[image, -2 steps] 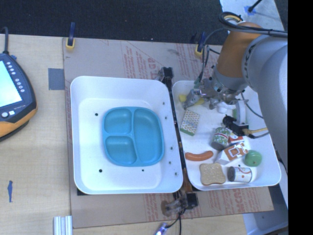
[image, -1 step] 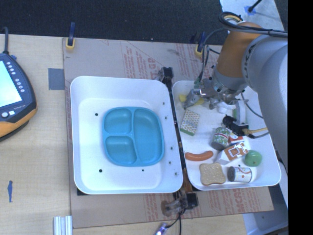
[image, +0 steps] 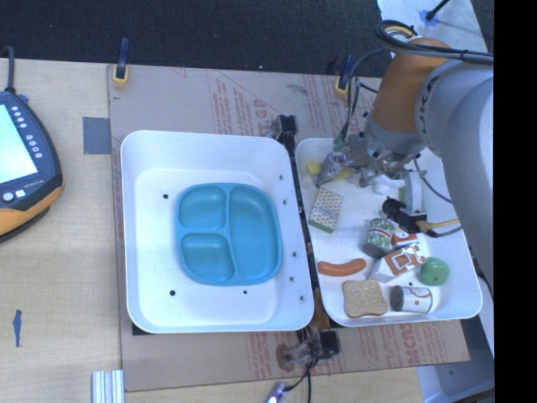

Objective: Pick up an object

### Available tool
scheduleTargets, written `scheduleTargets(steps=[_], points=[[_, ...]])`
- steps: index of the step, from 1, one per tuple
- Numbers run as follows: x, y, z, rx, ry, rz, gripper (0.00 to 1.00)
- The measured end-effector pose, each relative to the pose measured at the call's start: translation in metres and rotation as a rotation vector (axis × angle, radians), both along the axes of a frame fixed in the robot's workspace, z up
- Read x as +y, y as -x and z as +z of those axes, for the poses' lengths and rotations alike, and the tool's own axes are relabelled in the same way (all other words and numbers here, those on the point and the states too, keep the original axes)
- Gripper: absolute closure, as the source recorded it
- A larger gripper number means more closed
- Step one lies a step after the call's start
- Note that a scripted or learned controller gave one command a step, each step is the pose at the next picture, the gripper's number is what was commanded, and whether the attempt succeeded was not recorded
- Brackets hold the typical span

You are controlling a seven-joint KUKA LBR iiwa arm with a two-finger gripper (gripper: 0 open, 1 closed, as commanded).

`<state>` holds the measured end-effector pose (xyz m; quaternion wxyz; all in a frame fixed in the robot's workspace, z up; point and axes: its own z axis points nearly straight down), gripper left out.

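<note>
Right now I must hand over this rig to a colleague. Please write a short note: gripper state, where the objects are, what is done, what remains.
Gripper: low over the far end of the right bin, near a yellow item. Nothing is visibly held.
Right bin holds: green-patterned packet, sausage, toast slice, small can, orange-and-white carton, green ball, white cylinder.
Left bin: blue divided plate.
Done: arm is at the right bin.
Left: grasp one object and lift it; no pick is confirmed yet.
</note>
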<state>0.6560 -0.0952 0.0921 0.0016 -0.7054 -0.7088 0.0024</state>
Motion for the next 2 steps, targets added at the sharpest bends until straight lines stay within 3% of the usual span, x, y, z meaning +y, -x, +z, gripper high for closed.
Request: scheduleTargets(steps=[2], points=[[0.0024, 0.0001, -0.0001, 0.001, 0.0, 0.001, 0.0]])
